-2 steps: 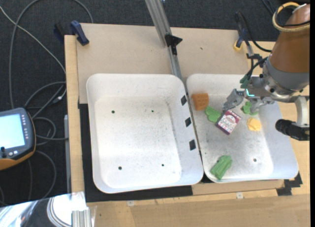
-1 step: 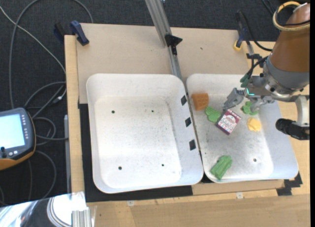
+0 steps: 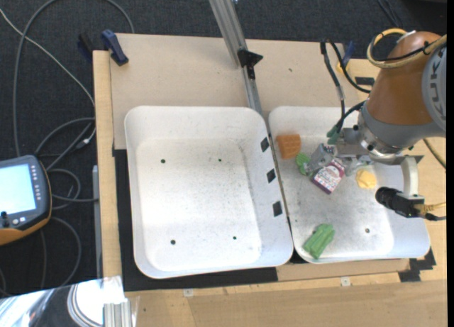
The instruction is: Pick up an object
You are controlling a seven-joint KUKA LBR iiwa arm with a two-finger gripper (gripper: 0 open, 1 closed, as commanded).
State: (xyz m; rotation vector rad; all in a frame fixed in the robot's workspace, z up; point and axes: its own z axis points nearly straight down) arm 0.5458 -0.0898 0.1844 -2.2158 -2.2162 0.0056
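Note:
The right bin (image 3: pixel 369 244) holds several small objects. An orange block (image 3: pixel 288 145) lies near its back left corner. A small green piece (image 3: pixel 303 163) sits beside it. A purple and white packet (image 3: pixel 329 176) lies in the middle, and a yellow piece (image 3: pixel 366 179) to its right. A green ridged object (image 3: pixel 319 240) rests by the front left wall. My gripper (image 3: pixel 328 155) hangs low over the bin, just above the packet and right of the small green piece. The wrist hides how it meets the packet.
The left bin (image 3: pixel 142 176) stands beside the right one, their walls meeting near the middle. A slanted metal pole (image 3: pixel 227 17) rises at the back. A black cable plug (image 3: pixel 396 201) hangs by the right bin's right side. A pendant (image 3: pixel 18 194) lies far left.

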